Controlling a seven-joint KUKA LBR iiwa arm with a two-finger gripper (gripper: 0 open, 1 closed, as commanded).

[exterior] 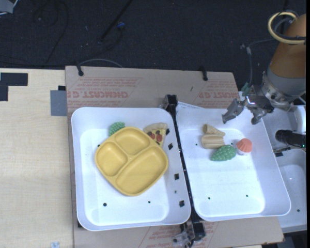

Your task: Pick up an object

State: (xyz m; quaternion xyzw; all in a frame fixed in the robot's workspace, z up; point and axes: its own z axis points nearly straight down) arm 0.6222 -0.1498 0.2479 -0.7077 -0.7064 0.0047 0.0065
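Your gripper (244, 110) hangs over the upper right corner of the right bin (279, 200), its two grey fingers spread wide with nothing between them. Candidate objects for you sit in a loose cluster in the upper half of that bin, just below and left of the gripper. There is a tan bread-like piece (212, 138) — a stubby log with a wedge on top, its long axis running roughly left to right. Just beneath it lies a green bumpy toy (223, 153), oval and knobbly, long axis left-right with a slight tilt, the right end raised a little toward the orange-red piece (244, 146), which is rounded with a pale underside and sits touching or nearly touching the green one's right end — you can't tell which. In the left bin (82, 190) you have a yellow divided tray (132, 160), turned at an angle, with a green leafy piece (117, 127) tucked at its upper left edge and a pizza slice toy (156, 132) at its upper right edge, tip pointing down-right.
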